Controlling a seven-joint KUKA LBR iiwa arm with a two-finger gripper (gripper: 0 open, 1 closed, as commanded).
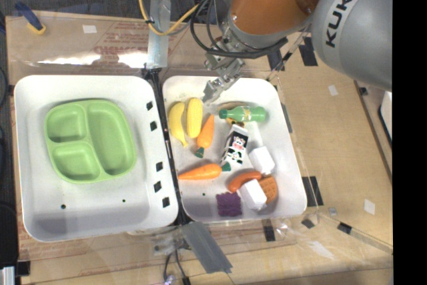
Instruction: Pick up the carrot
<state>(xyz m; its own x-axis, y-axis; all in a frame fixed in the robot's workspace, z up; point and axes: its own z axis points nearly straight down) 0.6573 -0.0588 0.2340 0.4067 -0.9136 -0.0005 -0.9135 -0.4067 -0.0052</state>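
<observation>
Two orange carrots lie in the right bin (287,143). One carrot (206,132) points toward the far wall, right beside a yellow banana (193,117). The other carrot (199,173) lies flat nearer the front, close to the bin's left wall. My gripper (213,89) hangs over the far edge of the right bin, just beyond the tip of the first carrot and the banana. It is above them, with no object seen in it. The arm's orange band looms above it.
The right bin also holds a second banana (177,122), a green bottle (243,115), a milk carton (235,147), two white blocks (261,159), a purple block (229,204) and a sausage (243,179). A green divided plate (90,140) sits in the left bin (27,197).
</observation>
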